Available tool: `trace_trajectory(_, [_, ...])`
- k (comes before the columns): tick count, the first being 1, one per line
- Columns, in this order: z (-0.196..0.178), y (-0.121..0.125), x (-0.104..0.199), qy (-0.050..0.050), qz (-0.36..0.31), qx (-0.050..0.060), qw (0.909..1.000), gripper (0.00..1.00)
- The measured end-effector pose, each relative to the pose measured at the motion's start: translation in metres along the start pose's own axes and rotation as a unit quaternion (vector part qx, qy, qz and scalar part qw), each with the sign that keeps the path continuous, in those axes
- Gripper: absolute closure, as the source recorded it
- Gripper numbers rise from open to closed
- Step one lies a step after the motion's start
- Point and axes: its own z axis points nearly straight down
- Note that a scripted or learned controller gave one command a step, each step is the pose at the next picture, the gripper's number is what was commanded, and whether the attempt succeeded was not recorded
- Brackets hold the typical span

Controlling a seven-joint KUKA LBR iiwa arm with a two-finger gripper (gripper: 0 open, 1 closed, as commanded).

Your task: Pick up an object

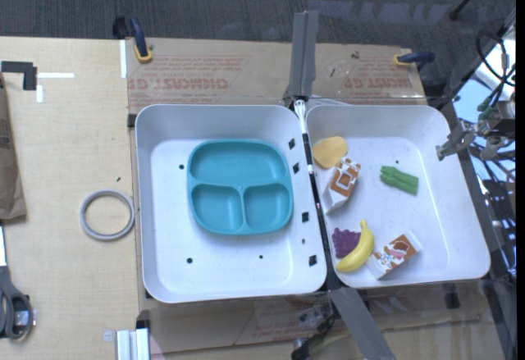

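Nearest the camera, on the counter at the left edge, lies a pair of scissors, with a grey ring a little further in, just beside the left bin.

Right bin, near side: a banana touches a purple bunch of grapes on its left; a small carton lies just right of the banana. Mid-bin: a second carton lies tilted close to the dividing wall, and a green pod-like item lies apart to the right. Far side: a yellow-orange rounded piece touches the upper carton.

Left bin: a teal divided plate sits near the centre, with nothing on it.

Gripper: seen at the far right rim of the right bin, over or just outside the wall. It is too small and cluttered by cabling to judge; state of the jaws cannot be determined, and nothing is visibly held between them.

Assessment: the task stands at the approach step; no object is picked. All candidates rest in the right bin. The green item is nearest the gripper and stands clear of its neighbours, so it appears the easiest target. The next move calls for travel leftward and nearer over the bin, then descent onto one object. The banana and grapes, being in contact, risk a double or slipped grasp.
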Motion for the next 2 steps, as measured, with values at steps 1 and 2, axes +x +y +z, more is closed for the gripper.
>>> trace_trajectory(1, [-0.0056, 0.0012, -0.0007, 0.000, -0.001, 0.002, 1.0000, 1.00])
trace_trajectory(2, [-0.0056, 0.0012, -0.0006, 0.000, -0.001, 0.002, 1.0000, 0.00])
